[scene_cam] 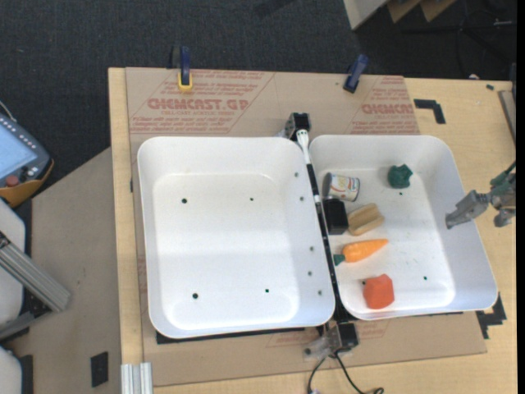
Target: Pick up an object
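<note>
Black cabling (332,368) is trailing off the near edge of the worktop (246,359), below a small black clamp (340,336) that is sitting where the two bins meet. Just above it, two shallow white plastic bins are lying side by side on a brown sheet printed with red lettering (197,103). All the loose items are resting in the right-hand bin (467,277), none of them touched by the arm. Nearest the front, a squat orange-red block (378,291) is sitting on the bin floor. Behind it, an orange carrot-shaped toy with a green tip (361,251) is lying on its side, pointing left toward the divider. A tan, rounded wooden-looking piece (364,218) is lying just behind the carrot, and a small black box (334,216) is sitting beside it against the bins' shared wall. Further back, a white cylindrical container with a printed label (344,188) is lying tipped over, and a dark green knobbly lump (399,176) is resting near the far right corner. The left-hand bin (156,220) is showing a white floor with four small dark dots.

The gripper (466,210) is hovering at the right bin's outer rim, well apart from every item; whether it is released or clenched I cannot tell. Blue and yellow clamps (184,66) are pinning the sheet's far edge.
</note>
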You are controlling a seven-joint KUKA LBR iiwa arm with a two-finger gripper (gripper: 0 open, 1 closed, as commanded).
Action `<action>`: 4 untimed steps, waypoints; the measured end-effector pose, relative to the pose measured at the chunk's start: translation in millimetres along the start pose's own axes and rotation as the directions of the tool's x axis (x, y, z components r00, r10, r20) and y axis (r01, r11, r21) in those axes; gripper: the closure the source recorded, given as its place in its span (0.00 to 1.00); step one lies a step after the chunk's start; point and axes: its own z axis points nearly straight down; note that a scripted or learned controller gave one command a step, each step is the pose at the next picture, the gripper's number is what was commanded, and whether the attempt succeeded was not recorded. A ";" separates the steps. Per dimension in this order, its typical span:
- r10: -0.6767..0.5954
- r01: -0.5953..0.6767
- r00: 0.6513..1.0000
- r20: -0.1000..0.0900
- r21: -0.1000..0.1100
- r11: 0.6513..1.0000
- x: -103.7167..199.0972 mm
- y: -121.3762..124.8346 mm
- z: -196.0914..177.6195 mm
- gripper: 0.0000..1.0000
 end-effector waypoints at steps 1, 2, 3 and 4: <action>0.000 0.000 1.000 0.007 -0.013 1.000 -24.4 0.7 -108.1 0.00; -0.002 0.002 1.000 0.004 -0.005 1.000 -22.9 0.7 -112.2 1.00; -0.010 0.010 1.000 0.001 -0.012 1.000 62.9 7.7 -204.0 1.00; -0.007 0.007 1.000 -0.005 0.015 1.000 116.6 79.3 -39.3 1.00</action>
